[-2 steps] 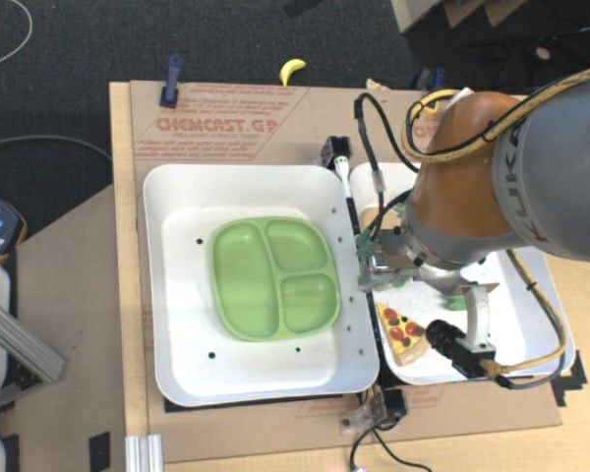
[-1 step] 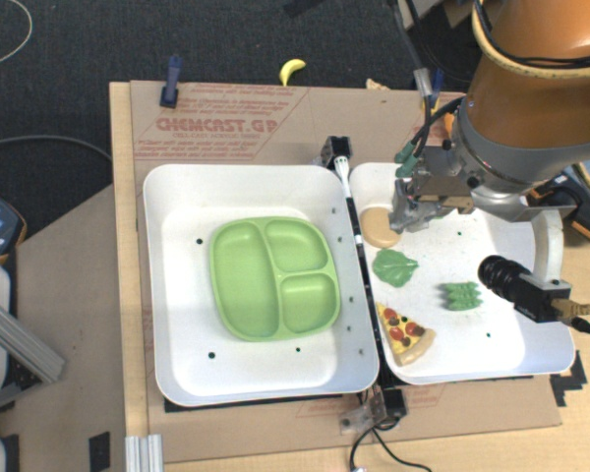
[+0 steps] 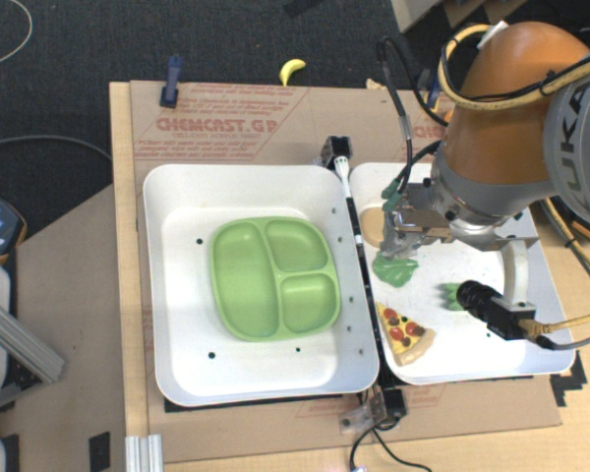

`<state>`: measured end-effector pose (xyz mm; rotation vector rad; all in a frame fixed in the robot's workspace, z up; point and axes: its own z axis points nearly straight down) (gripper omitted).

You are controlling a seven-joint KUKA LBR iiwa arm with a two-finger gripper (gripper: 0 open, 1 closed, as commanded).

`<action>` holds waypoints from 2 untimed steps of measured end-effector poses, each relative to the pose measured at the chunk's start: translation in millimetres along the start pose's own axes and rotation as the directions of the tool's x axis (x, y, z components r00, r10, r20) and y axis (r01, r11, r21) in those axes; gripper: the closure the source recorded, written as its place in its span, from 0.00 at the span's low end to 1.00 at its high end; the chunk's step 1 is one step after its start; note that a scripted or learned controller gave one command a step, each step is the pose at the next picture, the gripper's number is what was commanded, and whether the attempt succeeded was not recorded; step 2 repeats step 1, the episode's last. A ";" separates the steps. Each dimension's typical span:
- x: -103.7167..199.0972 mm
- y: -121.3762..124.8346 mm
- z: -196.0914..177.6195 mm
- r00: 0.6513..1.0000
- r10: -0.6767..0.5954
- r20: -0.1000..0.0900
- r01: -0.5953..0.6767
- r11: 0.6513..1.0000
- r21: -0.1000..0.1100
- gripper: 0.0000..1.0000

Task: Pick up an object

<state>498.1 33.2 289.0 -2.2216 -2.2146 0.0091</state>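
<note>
The pick looks to be at the grasp stage, not finished. The end effector (image 3: 405, 247) is low in the right bin (image 3: 541, 357), its tip right at a soft green toy (image 3: 394, 269) that lies near that bin's left wall. The toy seems to rest on the bin floor; nothing shows it lifted. Whether the tip is closed around it, merely touching, or just above it cannot be told from this angle, because the arm's bulk covers most of the wrist and the tip is small and dark against the toy. So what is left, as I judge it, is to close on the toy if that is not done, then raise it clear.

Other candidates sit in the same bin: a pizza slice (image 3: 405, 333) near the front left corner, a tan round piece (image 3: 373, 226) just behind the toy and partly hidden, and a dark green item (image 3: 454, 296) beside a black part of the arm. The left bin (image 3: 172, 264) holds a green divided plate (image 3: 274, 278), well apart from the action.

The arm (image 3: 511, 106) comes in from the right, its orange band high over the right bin, the wrist bent steeply down so the tool points almost straight at the bin floor
</note>
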 end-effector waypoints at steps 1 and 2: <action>-0.7 -8.1 -7.8 1.000 -0.003 -0.001 0.003 1.000 -0.005 1.00; -0.7 -8.1 -7.8 1.000 -0.003 -0.001 0.003 1.000 -0.005 1.00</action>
